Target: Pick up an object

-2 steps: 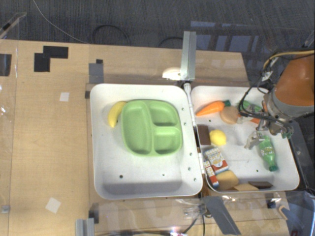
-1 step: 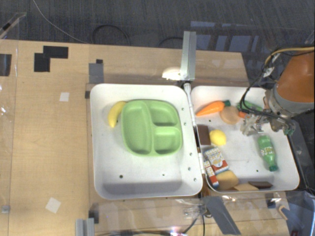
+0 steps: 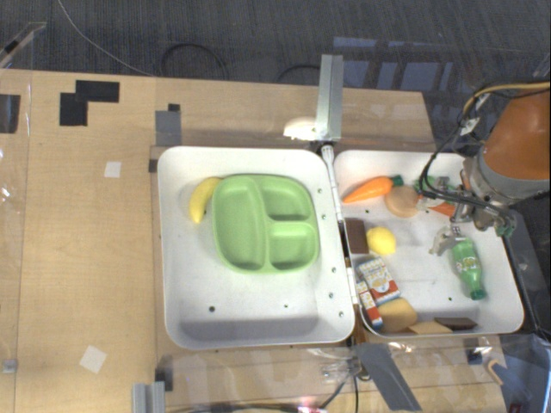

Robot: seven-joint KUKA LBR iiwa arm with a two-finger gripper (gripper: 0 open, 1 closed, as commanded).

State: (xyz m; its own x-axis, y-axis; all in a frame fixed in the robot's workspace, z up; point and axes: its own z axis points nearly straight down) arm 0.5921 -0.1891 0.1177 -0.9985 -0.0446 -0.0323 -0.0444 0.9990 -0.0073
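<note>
A pale wooden bench [image 3: 77, 256] carried two shallow white bins side by side, with dark carpet beyond its far edge. The gripper [image 3: 449, 241] hung over the right bin [image 3: 508, 312], below the grey wrist and orange band of the arm [image 3: 516, 149] entering from the right; how far it was open could not be told, and nothing was seen held in it. Just beside the gripper, toward the near right, lay a green bottle [image 3: 467, 268], tilted along the bin floor. To the gripper's left lay a yellow lemon [image 3: 381, 241]; farther up lay a round tan piece [image 3: 402, 202] touching the green-topped end of an orange carrot [image 3: 372, 188]. A red object [image 3: 441, 206] lay partly hidden under the wrist. Near the bin's front edge stood a small printed carton [image 3: 376, 282], with a tan block [image 3: 399, 314] just beside it and a dark brown bar [image 3: 354, 235] along the left wall. The left bin [image 3: 250, 325] held a green divided tray [image 3: 263, 223], with a yellow banana [image 3: 203, 198] touching its left rim.
</note>
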